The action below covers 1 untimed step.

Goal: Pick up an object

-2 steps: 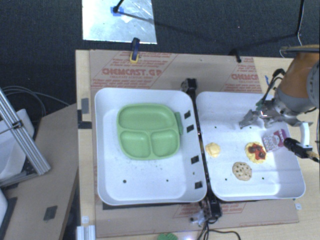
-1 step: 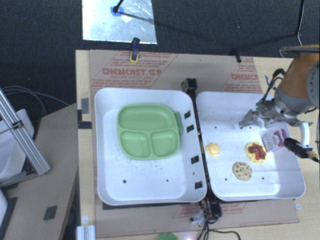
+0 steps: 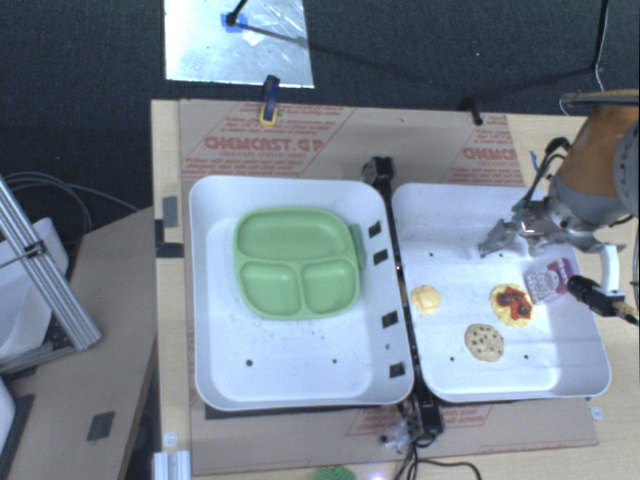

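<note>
My gripper [image 3: 497, 238] hangs over the upper middle of the right bin [image 3: 440, 218], reaching in from the right with nothing visibly in it. Below and right of it lies a small white and pink packet [image 3: 548, 280]. A round yellow piece with red topping [image 3: 512, 303] rests just left of the packet. A brown speckled cookie [image 3: 484, 342] sits nearer the front of the bin. A pale yellow lump [image 3: 426, 298] lies by the bin's left wall. All of these objects sit apart from the gripper.
The left bin [image 3: 215, 368] holds a green divided plate [image 3: 298, 262]. Black clips [image 3: 385, 258] line the seam between the bins. A metal sheet [image 3: 238, 28] lies beyond the bench, and a yellow clamp [image 3: 269, 100] grips its back edge.
</note>
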Tool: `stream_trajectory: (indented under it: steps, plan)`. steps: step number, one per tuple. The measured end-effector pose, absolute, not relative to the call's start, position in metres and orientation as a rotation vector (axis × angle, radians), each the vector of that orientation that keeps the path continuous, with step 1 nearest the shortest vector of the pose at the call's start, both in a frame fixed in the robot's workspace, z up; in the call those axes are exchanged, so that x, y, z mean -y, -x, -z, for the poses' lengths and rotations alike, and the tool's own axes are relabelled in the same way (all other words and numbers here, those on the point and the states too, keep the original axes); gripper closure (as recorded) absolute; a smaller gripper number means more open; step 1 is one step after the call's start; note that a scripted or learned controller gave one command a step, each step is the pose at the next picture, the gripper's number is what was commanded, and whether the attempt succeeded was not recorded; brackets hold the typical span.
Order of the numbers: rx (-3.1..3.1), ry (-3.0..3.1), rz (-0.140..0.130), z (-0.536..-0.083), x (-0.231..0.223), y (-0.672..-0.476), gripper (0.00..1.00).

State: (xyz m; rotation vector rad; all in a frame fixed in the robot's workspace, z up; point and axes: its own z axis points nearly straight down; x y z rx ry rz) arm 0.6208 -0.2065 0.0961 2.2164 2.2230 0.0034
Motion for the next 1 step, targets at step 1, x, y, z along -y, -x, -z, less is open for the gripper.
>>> stream_trajectory:
  steps: [1]
  plan:
    - [-2.223, -2.216, -0.003, -0.0961, 0.2065, -0.6208, 0.0]
